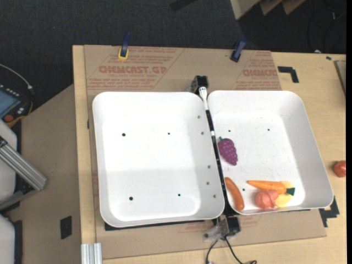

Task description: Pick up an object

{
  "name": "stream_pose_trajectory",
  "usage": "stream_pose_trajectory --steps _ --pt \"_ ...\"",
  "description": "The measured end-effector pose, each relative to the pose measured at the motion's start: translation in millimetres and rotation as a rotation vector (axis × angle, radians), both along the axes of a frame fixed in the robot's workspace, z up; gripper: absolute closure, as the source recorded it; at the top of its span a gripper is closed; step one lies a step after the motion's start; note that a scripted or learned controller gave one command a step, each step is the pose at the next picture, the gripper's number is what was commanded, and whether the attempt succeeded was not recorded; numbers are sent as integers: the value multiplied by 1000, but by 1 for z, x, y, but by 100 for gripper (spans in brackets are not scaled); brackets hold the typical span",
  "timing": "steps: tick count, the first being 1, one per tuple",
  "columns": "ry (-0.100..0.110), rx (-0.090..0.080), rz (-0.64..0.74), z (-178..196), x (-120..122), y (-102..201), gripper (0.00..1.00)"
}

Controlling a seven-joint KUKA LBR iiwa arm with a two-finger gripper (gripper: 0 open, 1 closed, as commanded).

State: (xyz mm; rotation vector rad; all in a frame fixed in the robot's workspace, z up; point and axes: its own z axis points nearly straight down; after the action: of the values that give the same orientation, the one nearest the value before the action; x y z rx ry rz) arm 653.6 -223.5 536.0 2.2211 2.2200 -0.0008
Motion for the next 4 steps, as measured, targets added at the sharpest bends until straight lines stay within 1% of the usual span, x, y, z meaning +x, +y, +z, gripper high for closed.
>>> stream_pose_trajectory --steps 1,3,4 --pt "-5 -2 2 0 14 0 100" --pt "0 0 0 0 8 0 100" --pt "3 2 -1 0 -45 12 100"
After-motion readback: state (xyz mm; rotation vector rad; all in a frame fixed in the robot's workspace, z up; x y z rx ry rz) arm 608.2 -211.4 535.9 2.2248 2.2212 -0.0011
